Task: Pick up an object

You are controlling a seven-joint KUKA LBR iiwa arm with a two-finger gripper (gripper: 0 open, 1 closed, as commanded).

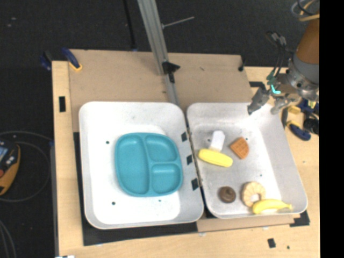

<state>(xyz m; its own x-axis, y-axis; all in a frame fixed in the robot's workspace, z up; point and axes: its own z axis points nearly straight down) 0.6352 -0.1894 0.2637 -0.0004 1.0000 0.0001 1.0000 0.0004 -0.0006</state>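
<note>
Hovering at the upper right of the frame, gripper [267,102] open over the right bin [279,144], holding nothing.

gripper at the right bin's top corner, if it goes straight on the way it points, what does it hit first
Probably the bare floor of the right bin near its far right corner. The gripper points down over that spot, clear of the toys; depth is hard to judge.

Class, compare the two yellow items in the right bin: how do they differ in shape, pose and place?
The corn is thick and straight; the banana is slimmer and curved. The corn lies near the bin's middle beside a white item; the banana lies at the near edge against a pale ring-shaped item. Both are yellow and lie flat.
</note>
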